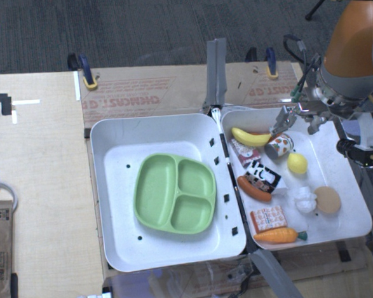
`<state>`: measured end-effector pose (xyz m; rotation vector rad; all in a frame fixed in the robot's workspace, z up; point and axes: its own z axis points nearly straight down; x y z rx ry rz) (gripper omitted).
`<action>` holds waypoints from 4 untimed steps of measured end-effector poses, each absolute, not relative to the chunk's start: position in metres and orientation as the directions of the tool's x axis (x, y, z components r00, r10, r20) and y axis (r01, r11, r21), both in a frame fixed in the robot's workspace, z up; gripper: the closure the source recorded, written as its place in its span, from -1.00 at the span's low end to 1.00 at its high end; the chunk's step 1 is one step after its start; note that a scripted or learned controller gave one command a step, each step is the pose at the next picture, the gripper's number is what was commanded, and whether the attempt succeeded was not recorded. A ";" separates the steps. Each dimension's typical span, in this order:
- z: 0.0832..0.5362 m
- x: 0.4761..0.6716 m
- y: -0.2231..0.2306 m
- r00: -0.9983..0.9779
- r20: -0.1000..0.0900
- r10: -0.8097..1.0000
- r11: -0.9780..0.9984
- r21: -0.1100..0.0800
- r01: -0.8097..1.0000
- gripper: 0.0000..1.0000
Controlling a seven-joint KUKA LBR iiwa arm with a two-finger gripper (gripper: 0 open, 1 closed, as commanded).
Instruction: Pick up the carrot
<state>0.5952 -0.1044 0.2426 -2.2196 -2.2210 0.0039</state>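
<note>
Gripper poised at the far edge of the right bin, fingers slightly parted above the banana and a small red-and-white can, nothing between them. Carrot lying flat well toward the near wall from there, just beside a small orange packet, green tip pointing right. Best to travel across over the hot dog and lemon, open wider, turn to straddle the carrot's narrow width, descend on its thick middle clear of the packet
</note>
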 end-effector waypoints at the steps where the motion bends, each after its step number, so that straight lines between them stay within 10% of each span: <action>1: 0.243 0.595 -0.104 -0.001 -0.001 1.000 0.001 -0.003 1.000 -1.00; 3: 0.091 0.497 -0.101 0.424 0.000 0.906 -0.424 -0.002 0.906 -1.00; 4: 0.191 0.477 -0.078 0.842 -0.003 0.539 -0.842 -0.002 0.539 -1.00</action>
